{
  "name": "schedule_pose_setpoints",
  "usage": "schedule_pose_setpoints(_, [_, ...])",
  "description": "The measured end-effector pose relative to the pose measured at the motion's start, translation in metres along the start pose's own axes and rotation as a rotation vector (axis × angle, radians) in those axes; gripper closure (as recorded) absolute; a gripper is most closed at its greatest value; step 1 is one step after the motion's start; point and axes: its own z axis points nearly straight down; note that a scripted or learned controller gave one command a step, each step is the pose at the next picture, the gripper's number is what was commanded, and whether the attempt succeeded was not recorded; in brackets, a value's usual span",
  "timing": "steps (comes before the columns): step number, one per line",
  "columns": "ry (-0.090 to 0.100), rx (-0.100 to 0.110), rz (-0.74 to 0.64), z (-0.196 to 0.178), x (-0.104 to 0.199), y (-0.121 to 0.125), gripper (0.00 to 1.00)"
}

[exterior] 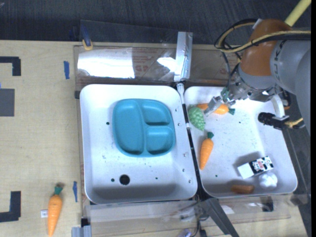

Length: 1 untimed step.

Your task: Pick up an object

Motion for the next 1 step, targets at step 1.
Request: schedule_pose_setpoints(1, [0.000, 0.007, -0.002, -0.0095, -0.0006, -0.0017, 1.00])
